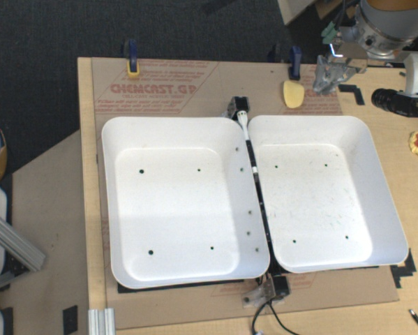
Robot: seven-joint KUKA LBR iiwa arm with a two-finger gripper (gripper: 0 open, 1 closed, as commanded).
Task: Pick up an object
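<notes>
Camera view: yellow object (293,94) beside hand (325,82)

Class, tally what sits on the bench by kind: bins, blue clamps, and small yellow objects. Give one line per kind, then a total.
White bins: 2, left bin and right bin
Blue clamps: 2, and
Yellow object: 1
Total: 5

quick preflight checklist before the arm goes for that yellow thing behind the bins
1. Target in view: yellow object lies on the board behind the right bin - ok.
2. Target inside a bin: not ok, it sits outside both.
3. Pincer over target: not ok, it is off to the object's right.
4. Anything held in the pincer: cannot tell.
5. Blue clamp right behind the target: not ok, crowds the approach.
</notes>
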